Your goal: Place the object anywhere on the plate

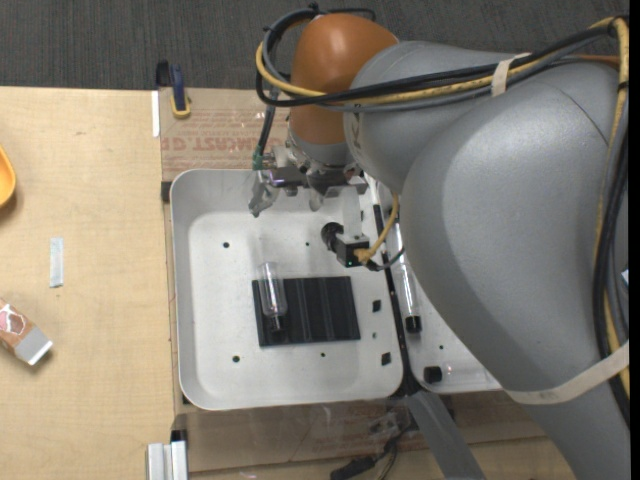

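A black ribbed rectangular plate (pixel 315 310) lies flat on the floor of the left white bin (pixel 205 268). A small clear tube-like object (pixel 270 290) lies along the plate's left edge. Its lower part is over the plate and its upper end sticks out onto the white floor. My gripper (pixel 288 200) hangs near the bin's back wall, above and behind the plate and well apart from the clear object. Its fingers (pixel 258 202) stand spread, with nothing between them.
The big grey arm covers most of the right bin (pixel 440 358). Left of the bins, the wooden bench holds a small grey strip (pixel 56 263), a red and white packet (pixel 22 334) and an orange thing (pixel 5 178) at the edge. A blue clamp (pixel 178 88) sits behind the bin.
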{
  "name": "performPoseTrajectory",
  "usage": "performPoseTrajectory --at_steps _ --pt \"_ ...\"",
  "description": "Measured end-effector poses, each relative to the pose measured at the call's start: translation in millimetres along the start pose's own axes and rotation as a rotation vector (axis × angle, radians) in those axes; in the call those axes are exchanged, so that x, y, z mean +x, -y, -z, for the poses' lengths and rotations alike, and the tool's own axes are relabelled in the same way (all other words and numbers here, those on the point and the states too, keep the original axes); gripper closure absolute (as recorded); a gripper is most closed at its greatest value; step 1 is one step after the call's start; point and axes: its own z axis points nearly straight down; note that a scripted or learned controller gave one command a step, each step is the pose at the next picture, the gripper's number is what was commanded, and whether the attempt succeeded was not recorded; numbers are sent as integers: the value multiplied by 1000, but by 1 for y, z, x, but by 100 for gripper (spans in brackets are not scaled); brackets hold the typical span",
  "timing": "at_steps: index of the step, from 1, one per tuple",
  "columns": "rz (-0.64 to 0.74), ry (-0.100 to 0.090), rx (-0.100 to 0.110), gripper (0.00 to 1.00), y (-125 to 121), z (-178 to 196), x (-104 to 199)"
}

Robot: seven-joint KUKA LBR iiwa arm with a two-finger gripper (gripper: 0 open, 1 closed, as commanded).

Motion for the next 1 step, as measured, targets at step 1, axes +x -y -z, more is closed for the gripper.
performPoseTrajectory --at_steps 1 --pt "0 0 0 0 -4 -3 40"
